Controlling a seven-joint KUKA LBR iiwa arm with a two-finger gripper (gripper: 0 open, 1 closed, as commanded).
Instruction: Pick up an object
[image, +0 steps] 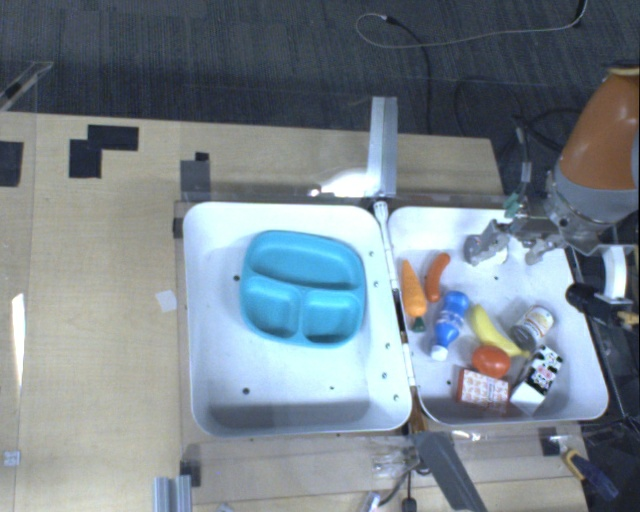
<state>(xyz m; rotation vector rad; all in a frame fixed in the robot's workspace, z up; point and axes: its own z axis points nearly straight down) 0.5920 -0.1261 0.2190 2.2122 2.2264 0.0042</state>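
Gripper (508, 246) over the far part of the right bin (590, 405), whether its jaws are apart or together I cannot tell, carrots (413, 287), blue bottle (448, 323), banana (494, 331), tomato (490, 361) (all loose below it), blue divided tray (300, 286) in left bin (215, 400).

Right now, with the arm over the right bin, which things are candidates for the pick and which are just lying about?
Pick candidates, all in the right white bin:
orange carrot
small blue plastic bottle
yellow banana
red tomato
silver can
red printed packet
black-and-white carton

Just lying about:
blue divided plastic tray in the left white bin
black cable behind the bench
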